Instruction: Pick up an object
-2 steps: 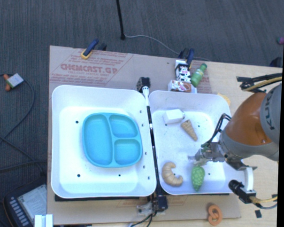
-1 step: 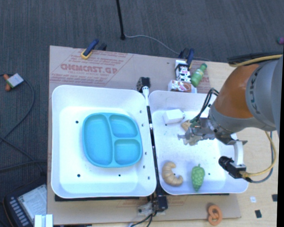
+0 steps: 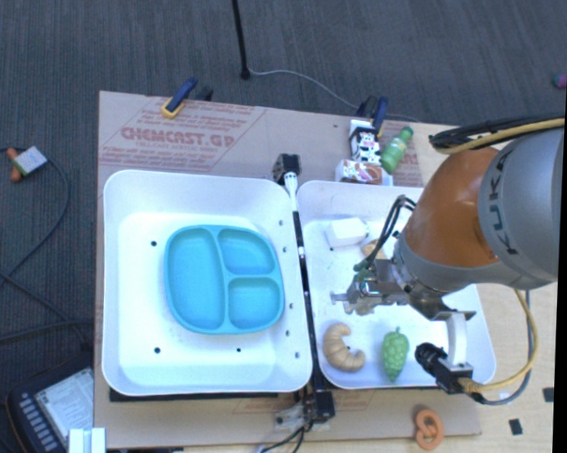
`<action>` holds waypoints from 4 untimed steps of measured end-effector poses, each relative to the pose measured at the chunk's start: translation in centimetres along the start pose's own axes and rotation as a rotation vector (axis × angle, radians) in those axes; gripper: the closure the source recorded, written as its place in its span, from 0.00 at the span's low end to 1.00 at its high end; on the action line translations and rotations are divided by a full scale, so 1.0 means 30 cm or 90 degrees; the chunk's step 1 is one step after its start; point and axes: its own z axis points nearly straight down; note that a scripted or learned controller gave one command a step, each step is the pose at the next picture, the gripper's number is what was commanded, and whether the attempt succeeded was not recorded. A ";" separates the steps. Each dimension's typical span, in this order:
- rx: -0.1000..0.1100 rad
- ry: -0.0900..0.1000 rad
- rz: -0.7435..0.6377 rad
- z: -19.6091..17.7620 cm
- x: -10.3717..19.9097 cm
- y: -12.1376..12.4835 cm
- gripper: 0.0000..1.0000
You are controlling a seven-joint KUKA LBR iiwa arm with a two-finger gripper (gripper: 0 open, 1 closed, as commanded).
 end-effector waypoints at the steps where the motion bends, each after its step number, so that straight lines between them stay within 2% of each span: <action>1: 0.000 0.000 0.000 0.000 0.173 0.001 1.00; 2: 0.000 -0.002 0.002 0.000 -0.111 -0.001 1.00; 3: 0.001 -0.001 0.002 0.161 -0.219 0.064 1.00; 4: -0.001 -0.001 0.001 0.151 -0.234 0.286 1.00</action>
